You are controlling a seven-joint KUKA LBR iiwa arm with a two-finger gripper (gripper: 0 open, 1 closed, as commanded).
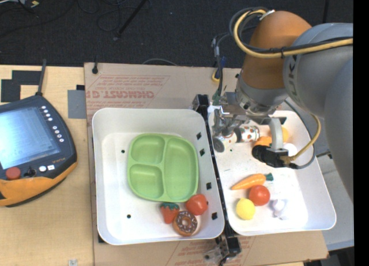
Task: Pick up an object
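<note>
My gripper (221,139) hangs low over the back left corner of the right bin (302,201), close to the wall between the two bins. A small white and orange toy (246,134) lies just to its right, and a yellow and orange piece (281,135) sits beyond that, partly hidden by the wrist. Toward the front of this bin lie a carrot (249,182), a red tomato (260,194), a yellow lemon (245,208) and a small pale purple thing (279,207). I see nothing held in the gripper.
The left bin (112,201) holds a green divided plate (163,167), with a strawberry (169,212), a tomato (197,203) and a donut (187,223) by its front edge. A control tablet (31,143) rests on the bench at far left.
</note>
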